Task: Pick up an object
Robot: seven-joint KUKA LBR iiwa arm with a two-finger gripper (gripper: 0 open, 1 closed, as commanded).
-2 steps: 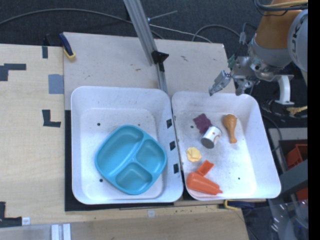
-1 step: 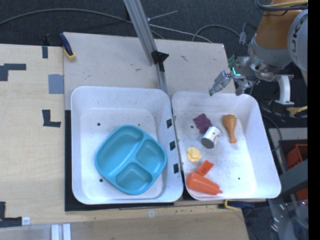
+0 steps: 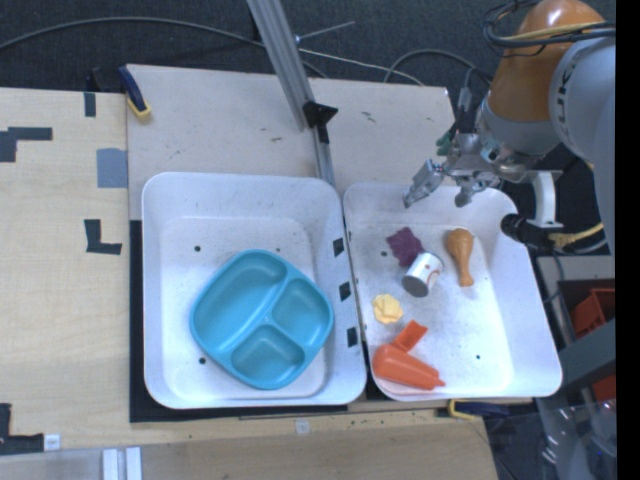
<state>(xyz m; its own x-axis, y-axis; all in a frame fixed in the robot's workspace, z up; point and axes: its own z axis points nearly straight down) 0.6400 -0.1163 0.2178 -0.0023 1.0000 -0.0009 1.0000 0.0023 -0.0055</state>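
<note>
White plastic bins sit side by side on the desk (image 3: 60,268). Left bin (image 3: 165,208): one blue sectioned plate (image 3: 262,318), three compartments, lying flat toward the near side. Right bin (image 3: 520,348): five small items, grouped in its left and middle part.

- purple lump (image 3: 403,245), nearest the far end
- silver cylinder (image 3: 422,273), on its side, just beside and below the purple lump
- tan drumstick-shaped toy (image 3: 461,252), right of the cylinder, thin end pointing toward the near side
- yellow piece (image 3: 388,309), below the cylinder, near the bin's left wall
- orange carrot-shaped toy (image 3: 405,364), at the near left corner, just below the yellow piece

Arm enters from the right, orange band visible above the wrist. Gripper (image 3: 441,188) hangs over the far end of the right bin, above and apart from the purple lump and the drumstick toy. Its two fingers are spread apart, with nothing between them. All five items lie on the bin floor, none of them touched by the gripper.

A grey metal bar (image 3: 283,43) runs slantwise from the top edge down to the gap between the bins.
</note>
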